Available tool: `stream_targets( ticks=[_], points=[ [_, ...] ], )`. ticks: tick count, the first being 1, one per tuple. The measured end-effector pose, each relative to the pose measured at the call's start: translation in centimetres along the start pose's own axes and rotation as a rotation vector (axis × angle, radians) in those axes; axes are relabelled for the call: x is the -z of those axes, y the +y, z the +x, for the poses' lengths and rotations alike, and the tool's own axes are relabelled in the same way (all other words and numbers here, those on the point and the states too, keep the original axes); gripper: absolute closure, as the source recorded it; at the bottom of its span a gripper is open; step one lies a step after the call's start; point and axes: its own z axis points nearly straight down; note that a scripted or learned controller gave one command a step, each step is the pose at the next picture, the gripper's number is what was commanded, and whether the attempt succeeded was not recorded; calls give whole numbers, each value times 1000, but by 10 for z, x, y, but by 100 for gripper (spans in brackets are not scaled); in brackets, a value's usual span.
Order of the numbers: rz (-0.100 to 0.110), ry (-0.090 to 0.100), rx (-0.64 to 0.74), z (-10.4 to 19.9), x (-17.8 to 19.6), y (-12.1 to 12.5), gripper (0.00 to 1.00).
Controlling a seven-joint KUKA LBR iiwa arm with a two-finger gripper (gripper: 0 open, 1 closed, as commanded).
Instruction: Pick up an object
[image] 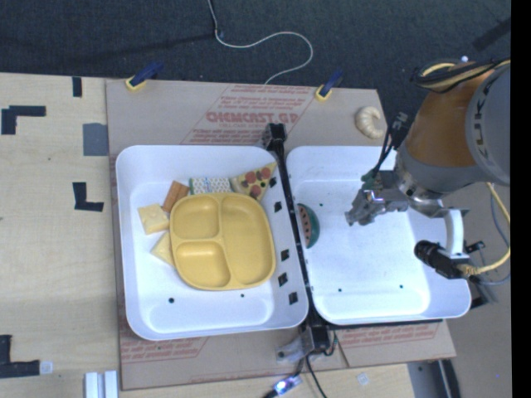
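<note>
Left bin [133, 247]: yellow divided plate [222, 240] over small food pieces [154, 217]. Right bin [415, 305]: round green item [309, 225] at left wall, gripper [363, 210] above floor; finger state cannot tell.

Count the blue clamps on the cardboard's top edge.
2. One blue clamp grips the cardboard's top left corner; the other sits further right along that edge, above the right bin.

The arm [465, 131] is a thick, rounded body of grey casing with a broad orange band above the wrist. A yellow cable [444, 71] loops over its upper part, and a thin black cable [387, 149] runs down toward the wrist. The gripper [362, 211] is dull grey metal, small and angular. A black fitting [437, 259] with white and yellow leads sits beside the wrist.
</note>
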Motion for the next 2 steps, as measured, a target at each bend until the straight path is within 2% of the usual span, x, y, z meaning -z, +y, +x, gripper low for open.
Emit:
stream_targets(
  ticks=[1,2],
  points=[
    [3,1,0,1,22,1,100],
    [5,2,5,56,32,-1,100]
  ],
)
